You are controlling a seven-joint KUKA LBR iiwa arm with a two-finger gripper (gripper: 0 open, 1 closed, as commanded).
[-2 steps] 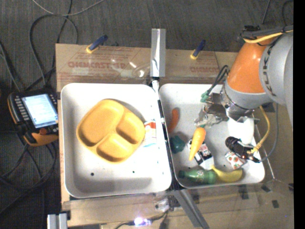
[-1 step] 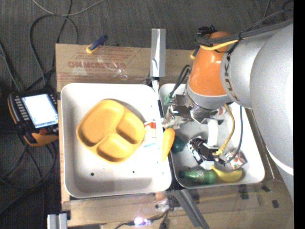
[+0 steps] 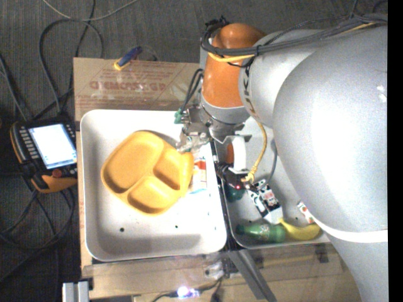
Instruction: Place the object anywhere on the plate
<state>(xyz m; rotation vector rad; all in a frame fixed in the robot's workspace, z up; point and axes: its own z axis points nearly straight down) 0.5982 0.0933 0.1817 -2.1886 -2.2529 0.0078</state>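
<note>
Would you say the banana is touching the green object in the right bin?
Touching: the camera view shows the banana lying against the green object, no gap between.

Bench [image 3: 88, 272] w/ two white bins [image 3: 94, 231], cardboard sheet [image 3: 126, 83] behind left one.

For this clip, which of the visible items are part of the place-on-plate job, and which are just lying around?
Part of the job:
- yellow divided plate in the left bin
- gripper, above the plate's right edge

Lying about:
- banana and green item in the right bin
- handheld screen, left of the bench
- blue and yellow marker on the cardboard
</note>
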